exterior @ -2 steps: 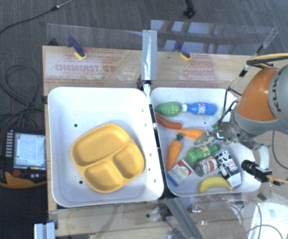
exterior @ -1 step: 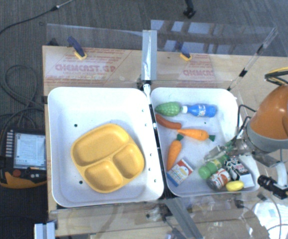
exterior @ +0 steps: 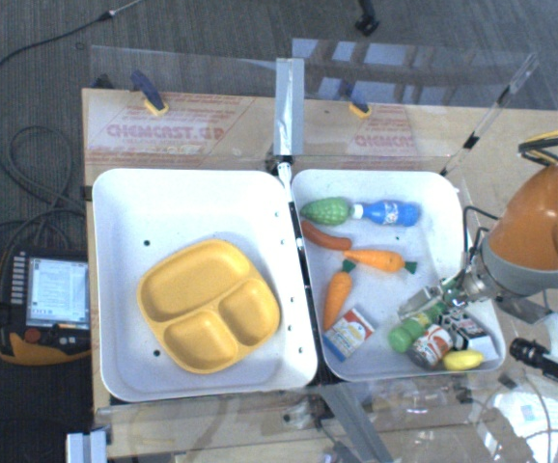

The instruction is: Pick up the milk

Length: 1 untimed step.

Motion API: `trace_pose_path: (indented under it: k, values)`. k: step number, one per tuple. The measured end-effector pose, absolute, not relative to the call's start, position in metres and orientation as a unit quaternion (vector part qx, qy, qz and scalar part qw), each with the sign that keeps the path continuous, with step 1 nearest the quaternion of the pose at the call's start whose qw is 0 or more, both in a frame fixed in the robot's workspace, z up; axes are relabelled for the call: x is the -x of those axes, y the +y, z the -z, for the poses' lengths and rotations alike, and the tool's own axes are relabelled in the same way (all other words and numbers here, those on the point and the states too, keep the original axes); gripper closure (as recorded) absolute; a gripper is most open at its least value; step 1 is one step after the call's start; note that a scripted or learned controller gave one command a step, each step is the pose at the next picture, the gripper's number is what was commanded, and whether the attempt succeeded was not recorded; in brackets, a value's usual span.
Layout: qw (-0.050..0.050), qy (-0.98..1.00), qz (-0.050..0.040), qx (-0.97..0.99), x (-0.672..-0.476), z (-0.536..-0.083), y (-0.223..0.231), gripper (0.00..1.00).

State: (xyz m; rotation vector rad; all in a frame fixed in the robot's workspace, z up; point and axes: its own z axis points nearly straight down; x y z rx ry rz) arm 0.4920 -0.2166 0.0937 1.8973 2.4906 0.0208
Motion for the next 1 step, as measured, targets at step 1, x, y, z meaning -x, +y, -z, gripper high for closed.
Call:
trace_pose_path:
  k: [1]
  values:
    - [0.001, 0.838, -0.0001, -0.545, -0.4848, -0.113, -0.2225, 0.0]
